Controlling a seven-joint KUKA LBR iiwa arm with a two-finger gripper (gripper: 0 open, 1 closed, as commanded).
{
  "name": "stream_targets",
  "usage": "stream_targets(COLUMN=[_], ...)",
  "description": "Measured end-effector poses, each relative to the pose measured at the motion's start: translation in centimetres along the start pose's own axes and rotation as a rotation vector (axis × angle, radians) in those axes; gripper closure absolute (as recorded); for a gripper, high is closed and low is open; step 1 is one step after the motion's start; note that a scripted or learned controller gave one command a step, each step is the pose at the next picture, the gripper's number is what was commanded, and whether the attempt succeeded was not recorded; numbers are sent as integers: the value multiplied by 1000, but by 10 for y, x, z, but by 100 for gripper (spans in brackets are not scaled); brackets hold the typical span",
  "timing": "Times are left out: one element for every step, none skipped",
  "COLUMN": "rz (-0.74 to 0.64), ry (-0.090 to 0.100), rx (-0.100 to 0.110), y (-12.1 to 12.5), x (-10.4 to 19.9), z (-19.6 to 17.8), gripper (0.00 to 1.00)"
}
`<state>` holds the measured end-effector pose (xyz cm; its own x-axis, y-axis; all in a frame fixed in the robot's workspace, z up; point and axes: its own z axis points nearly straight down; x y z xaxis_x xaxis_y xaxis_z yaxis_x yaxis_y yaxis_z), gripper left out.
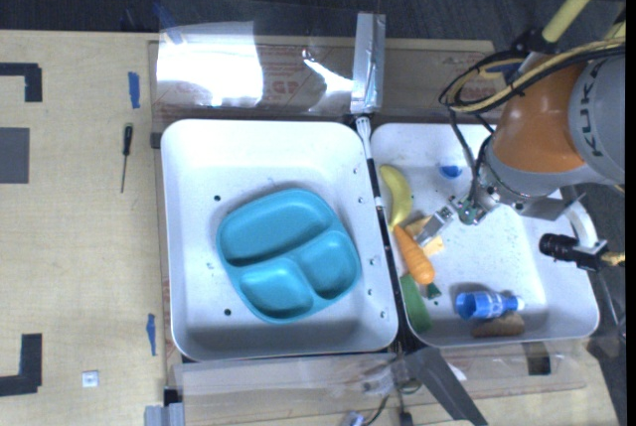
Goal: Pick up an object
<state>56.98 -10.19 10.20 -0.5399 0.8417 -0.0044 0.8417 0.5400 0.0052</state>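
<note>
Your gripper [434,227] sits low in the right bin [556,315], reaching in from the right under the grey and orange wrist. From the camera view you cannot tell whether its fingers are spread or closed; the metal tip blurs into the items beneath it.

Directly at the tip lies the carrot [415,257], orange and slanted, apparently touching or just under the gripper. Just beyond the tip, toward the divider, is the banana [397,193], close against the carrot's upper end. Below the carrot a green item [416,307] lies along the bin wall. Behind and below the gripper, well apart, rests the blue bottle [486,304]. Across the divider, the left bin [189,215] holds a blue divided tray [288,253].

Risk, as a judgement: you have three items crowded at the divider. A closing grip there could catch two at once, or pinch the carrot off-centre so it pivots and slips on the lift. The bin wall may also block one finger.
</note>
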Motion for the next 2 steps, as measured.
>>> stream_targets(rz=[161,238], ry=[0,0], rx=[-2,0], y=[-23,35], x=[17,-25], z=[14,15], gripper=[0,0])
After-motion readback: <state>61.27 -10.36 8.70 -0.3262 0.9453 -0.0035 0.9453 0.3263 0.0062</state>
